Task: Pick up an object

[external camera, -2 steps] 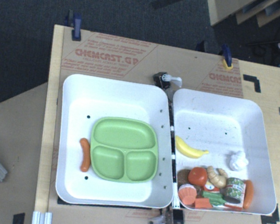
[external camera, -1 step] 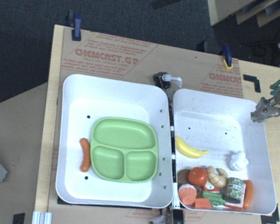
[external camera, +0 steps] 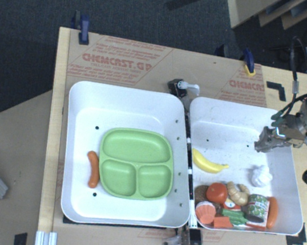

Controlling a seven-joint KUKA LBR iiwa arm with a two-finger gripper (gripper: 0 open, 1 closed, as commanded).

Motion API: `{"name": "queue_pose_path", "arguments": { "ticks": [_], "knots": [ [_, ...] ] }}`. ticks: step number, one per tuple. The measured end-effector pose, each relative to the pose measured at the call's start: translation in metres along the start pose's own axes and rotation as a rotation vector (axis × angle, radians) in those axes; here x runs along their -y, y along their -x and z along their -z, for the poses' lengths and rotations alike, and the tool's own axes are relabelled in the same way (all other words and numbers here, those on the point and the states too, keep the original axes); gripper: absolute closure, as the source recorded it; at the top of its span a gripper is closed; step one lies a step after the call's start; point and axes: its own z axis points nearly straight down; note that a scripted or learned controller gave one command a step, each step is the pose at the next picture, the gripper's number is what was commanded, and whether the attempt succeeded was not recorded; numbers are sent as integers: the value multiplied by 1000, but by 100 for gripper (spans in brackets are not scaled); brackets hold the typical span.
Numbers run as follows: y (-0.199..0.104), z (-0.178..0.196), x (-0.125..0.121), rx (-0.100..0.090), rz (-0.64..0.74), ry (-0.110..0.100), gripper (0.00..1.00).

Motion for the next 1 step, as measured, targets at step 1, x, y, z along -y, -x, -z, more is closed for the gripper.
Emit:
{"name": "queue_pose_path", "arguments": {
  "ticks": [1],
  "knots": [
    [-2, -50, -113, 3, 1, 8, 100]
  ]
}}
